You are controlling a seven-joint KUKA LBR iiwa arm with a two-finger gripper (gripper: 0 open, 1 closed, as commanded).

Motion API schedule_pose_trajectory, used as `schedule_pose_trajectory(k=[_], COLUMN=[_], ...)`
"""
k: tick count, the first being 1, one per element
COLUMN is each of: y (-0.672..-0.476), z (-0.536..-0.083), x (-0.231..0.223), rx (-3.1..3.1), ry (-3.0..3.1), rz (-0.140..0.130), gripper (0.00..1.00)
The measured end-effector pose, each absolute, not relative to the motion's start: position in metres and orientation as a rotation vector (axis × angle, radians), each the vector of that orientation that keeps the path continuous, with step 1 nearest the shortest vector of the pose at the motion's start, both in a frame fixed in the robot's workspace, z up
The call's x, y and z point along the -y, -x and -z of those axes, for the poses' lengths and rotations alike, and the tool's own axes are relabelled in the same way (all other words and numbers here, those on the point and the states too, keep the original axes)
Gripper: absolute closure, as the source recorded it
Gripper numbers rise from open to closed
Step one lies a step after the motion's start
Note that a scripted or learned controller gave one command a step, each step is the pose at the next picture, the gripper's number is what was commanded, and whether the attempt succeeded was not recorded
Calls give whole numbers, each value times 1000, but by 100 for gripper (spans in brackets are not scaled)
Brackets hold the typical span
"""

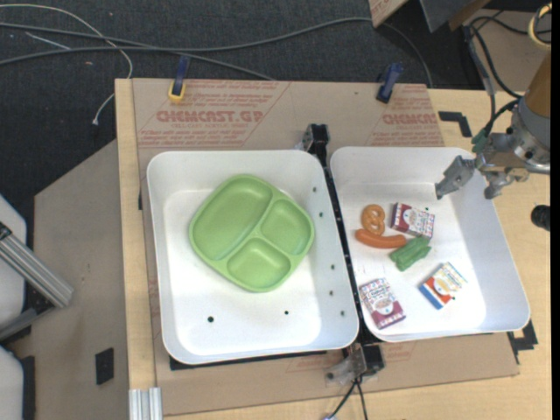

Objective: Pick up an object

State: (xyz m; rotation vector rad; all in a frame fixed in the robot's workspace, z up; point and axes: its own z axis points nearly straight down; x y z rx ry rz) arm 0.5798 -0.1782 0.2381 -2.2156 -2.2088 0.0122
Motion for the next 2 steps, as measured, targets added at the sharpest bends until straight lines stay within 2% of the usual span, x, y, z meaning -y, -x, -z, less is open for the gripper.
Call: schedule_pose_trajectory(k=[1, 2], y=[-582, -580], z=[-246, -200], x=[178, 185], rx=[2221, 2216], ry=[2220, 2218], rz=[0, -4], gripper=[0, 0])
